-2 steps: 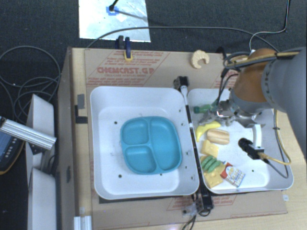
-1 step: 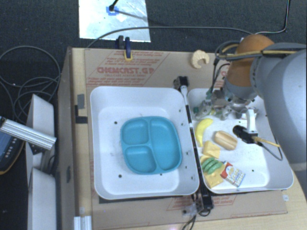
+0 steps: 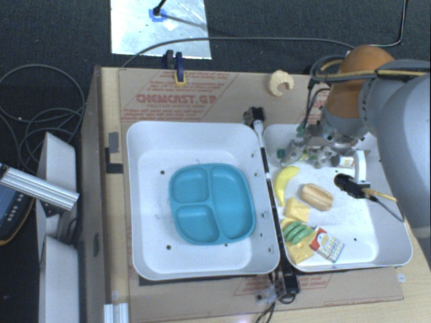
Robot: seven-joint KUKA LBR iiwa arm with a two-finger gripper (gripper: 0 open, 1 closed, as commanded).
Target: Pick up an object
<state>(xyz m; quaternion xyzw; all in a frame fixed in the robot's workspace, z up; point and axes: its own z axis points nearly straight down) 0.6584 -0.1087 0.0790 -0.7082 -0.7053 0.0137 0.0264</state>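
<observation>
Glossy blue plastic plate (image 3: pixel 212 202), smooth white plastic bins (image 3: pixel 145 180), matt brown cardboard bench top (image 3: pixel 175 96), shiny foil sheet (image 3: pixel 158 15)

Yellow plastic banana (image 3: pixel 285 178): I see it curved, lying flat near the right bin's left wall, upper half.
Tan toy bread roll (image 3: pixel 316 196): lies flat, just right of the banana, long axis slanting.
Pale yellow cheese-like wedge (image 3: pixel 297 210): I see it flat, just below the banana and left of the roll.
Green ridged toy vegetable (image 3: pixel 294 232): flat, just below the wedge, on a yellow piece I cannot identify.
Small red-and-white packet (image 3: pixel 328 245): I see it flat, tilted, just right of the green piece.
</observation>
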